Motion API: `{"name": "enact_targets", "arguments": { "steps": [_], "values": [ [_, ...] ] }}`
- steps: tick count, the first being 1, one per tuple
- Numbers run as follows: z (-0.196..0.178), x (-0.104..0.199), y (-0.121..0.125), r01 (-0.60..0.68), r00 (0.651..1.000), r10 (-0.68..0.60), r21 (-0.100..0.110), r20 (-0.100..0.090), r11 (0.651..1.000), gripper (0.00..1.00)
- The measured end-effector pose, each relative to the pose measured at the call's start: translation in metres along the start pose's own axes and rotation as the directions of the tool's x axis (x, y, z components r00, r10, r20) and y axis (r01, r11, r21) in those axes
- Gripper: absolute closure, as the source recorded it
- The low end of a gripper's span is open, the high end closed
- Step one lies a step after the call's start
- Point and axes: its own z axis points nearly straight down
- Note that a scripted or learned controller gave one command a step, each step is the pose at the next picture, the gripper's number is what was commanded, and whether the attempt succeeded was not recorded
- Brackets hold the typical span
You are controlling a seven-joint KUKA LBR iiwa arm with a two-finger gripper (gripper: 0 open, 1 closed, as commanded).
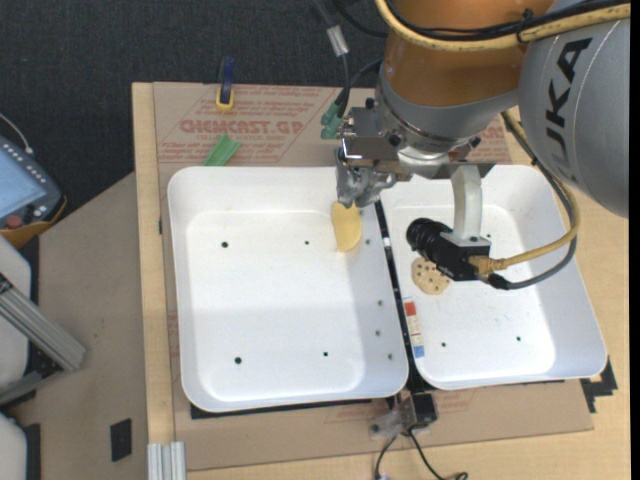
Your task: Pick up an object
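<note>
The yellow piece [347, 230] hangs straight down from the jaws, which pinch its upper end; its rounded lower end points at the floor of the left bin [260, 308], close to that bin's inner wall. I cannot tell whether the lower end touches the floor. The jaws stand narrow, closed onto the piece, just above the seam where the two bins meet.

Below and to the right of the jaws, in the right bin [520, 318], lies a pale biscuit [431, 277] with dark spots, well apart from the yellow piece. Farther below the jaws, a small red, white and blue strip [413, 328] lies along the right bin's inner rim.

Up and to the left of the jaws, a green clip [221, 151] and a blue clamp [226, 86] sit on the cardboard [250, 118] beneath the bins. The arm [450, 28] rises directly above the jaws.
</note>
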Motion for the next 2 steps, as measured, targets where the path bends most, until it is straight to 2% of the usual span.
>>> {"name": "enact_targets", "arguments": {
  "steps": [1, 2],
  "values": [
    [-0.001, -0.002, -0.002, -0.002, 1.0, 0.002, 0.0, 0.0, 1.0, 0.0],
    [-0.012, -0.001, -0.001, -0.001, 1.0, 0.001, -0.003, 0.0, 1.0, 1.0]
  ]
}}
